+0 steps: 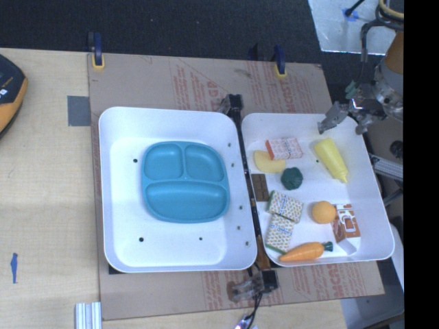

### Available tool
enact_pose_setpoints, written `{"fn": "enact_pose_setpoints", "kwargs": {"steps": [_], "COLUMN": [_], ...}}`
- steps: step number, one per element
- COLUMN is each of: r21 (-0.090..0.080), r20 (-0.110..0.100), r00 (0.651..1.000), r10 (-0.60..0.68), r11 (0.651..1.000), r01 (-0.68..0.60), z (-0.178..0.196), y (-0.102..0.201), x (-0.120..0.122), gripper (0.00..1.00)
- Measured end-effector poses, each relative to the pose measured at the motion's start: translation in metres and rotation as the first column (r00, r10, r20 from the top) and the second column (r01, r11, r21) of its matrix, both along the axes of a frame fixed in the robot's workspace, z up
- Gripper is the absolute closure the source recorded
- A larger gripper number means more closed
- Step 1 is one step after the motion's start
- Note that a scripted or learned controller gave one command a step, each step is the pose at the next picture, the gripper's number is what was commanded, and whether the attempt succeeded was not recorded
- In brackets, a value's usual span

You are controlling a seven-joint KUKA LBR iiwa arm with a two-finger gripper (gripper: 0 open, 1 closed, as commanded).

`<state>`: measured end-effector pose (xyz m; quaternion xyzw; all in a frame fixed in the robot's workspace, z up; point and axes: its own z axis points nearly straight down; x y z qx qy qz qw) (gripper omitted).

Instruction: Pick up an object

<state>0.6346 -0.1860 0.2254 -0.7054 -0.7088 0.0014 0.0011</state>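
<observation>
My gripper (345,124) hangs over the far right corner of the right bin (381,214), open, with nothing between its fingers. Just below it lies a long yellow item (331,159). Spread across that bin are a pink-and-white box (283,147), a pale yellow piece (269,162), a dark green ball (291,178), an orange (323,212), two patterned packets (285,206) (278,233), a carrot (302,252) and a red-and-white box (346,223).
The left bin (120,232) holds a blue divided plate (184,181). A brown strip (259,187) lies along the divide between the bins. Clamps (278,60) pin the cardboard at the back. An orange-and-black object (8,91) sits at the far left.
</observation>
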Motion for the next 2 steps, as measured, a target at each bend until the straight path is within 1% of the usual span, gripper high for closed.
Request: {"fn": "enact_pose_setpoints", "kwargs": {"steps": [1, 2], "r21": [0.003, 0.001], "r20": [-0.008, -0.005], "r00": [1.0, 1.0], "r10": [0.003, 0.004], "r11": [1.0, 1.0], "r01": [-0.003, -0.004], "z": [-0.14, -0.134], "y": [0.034, 0.08], "x": [-0.022, -0.054], "gripper": [0.0, 0.0]}}
